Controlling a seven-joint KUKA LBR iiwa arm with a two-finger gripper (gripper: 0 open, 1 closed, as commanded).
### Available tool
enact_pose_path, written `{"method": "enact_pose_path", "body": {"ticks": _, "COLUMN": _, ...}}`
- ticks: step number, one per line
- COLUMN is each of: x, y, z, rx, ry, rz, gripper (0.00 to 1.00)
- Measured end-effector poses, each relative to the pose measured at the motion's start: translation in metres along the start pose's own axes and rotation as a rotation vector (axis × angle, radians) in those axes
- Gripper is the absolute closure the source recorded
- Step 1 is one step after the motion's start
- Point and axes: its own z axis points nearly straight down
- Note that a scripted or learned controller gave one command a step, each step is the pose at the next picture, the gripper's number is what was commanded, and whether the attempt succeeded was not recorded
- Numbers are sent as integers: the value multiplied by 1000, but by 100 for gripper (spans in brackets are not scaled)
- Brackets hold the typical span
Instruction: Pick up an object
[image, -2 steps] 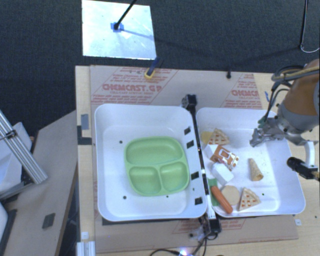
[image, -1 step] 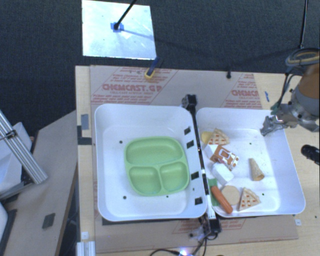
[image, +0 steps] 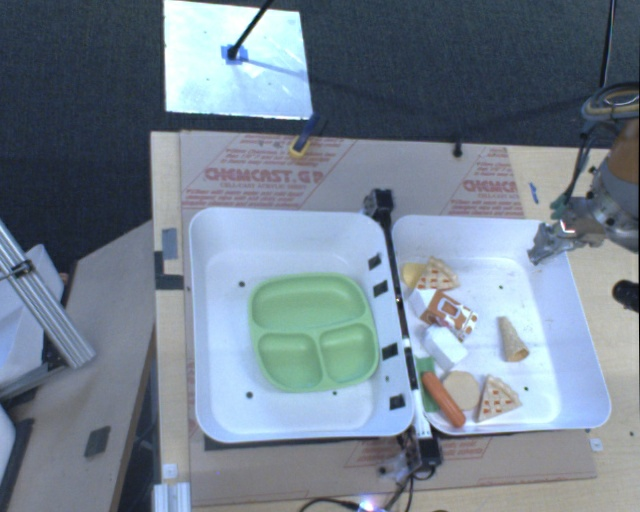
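— What is laid out on the bench?

— 2 shallow white bins, smooth plastic with rounded corners, side by side on a sheet of brown board printed with red letters. The left bin (image: 215, 250) holds 1 pale green tray (image: 310, 330), glossy, with rounded corners and 3 compartments: 1 long one across the top, 2 smaller ones below. The right bin (image: 575, 340) holds the toy food, all crowded toward its left and lower part.

— How many pieces?

— I count 7. There are 2 waffle wedges with a red grid pattern, 1 (image: 434, 275) near the top left and 1 (image: 496, 399) at the bottom. Between them sit 1 brown block with white markings (image: 450, 314), 1 white block (image: 441, 347), 1 orange carrot (image: 443, 399), long and smooth, and 1 tan round slice (image: 461, 384) just beside the carrot. 1 tan cone (image: 512, 340) lies alone, further right, on bare white floor.

— And your gripper?

— My gripper (image: 545, 247) is over the top right corner of the right bin, well apart from all 7 pieces. It is grey metal, small in the picture and blurred against the bin rim, so I cannot tell how it is set. I see nothing in it.
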Motion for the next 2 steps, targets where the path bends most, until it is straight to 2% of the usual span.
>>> {"method": "enact_pose_path", "body": {"ticks": 1, "x": 52, "y": -20, "z": 6, "rx": 6, "ry": 3, "rz": -3, "gripper": 100}}
{"method": "enact_pose_path", "body": {"ticks": 2, "x": 101, "y": -49, "z": -5, "rx": 6, "ry": 4, "rz": -4, "gripper": 100}}
